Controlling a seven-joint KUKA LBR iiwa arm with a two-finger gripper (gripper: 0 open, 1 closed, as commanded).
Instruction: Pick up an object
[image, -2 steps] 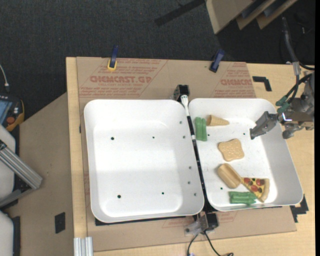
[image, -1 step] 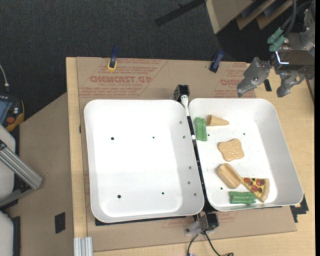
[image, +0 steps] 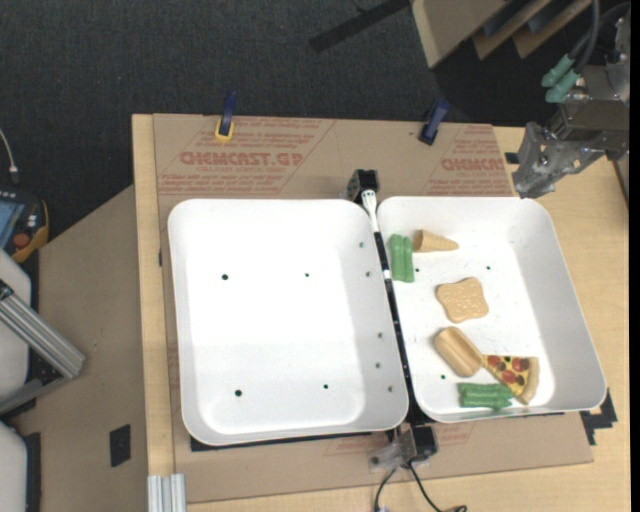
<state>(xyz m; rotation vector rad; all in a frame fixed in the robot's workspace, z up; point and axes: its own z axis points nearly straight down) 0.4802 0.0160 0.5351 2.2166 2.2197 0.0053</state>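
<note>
Tool (image: 533, 172) parked beyond right bin's (image: 560, 260) far rim; opening cannot be told. Tan toast-shaped toy slice (image: 462, 299) seen mid-bin: judged light, rigid, flat; side-edge pinch advised.

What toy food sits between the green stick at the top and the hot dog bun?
The toast slice lies between the green stick and the bun, in the camera view.

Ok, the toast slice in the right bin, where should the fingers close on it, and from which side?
The toast slice lies flat, apart from the other pieces, in the middle of the right bin. Probably best to come straight down from above and close across its narrower width, on its two straighter side edges. The gripper sits beyond the bin's far right corner.
</note>
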